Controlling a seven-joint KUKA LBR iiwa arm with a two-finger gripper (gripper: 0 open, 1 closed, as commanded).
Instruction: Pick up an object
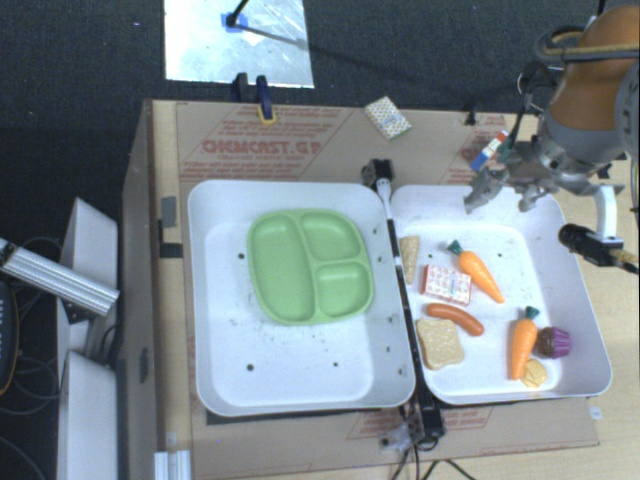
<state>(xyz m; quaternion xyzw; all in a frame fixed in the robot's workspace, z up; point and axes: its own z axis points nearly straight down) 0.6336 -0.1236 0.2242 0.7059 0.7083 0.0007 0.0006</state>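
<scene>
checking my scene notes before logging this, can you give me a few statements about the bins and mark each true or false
1. The green divided plate lies in the left bin. True.
2. Two carrots lie in the right bin. True: one carrot near the middle, another carrot toward the near corner.
3. The gripper holds the sausage. False: the sausage lies on the bin floor, and the gripper is over the bin's far edge.
4. The bread slice sits on the green plate. False: it lies in the right bin, beside the divider.
5. A purple item lies next to the near carrot. True.
</scene>
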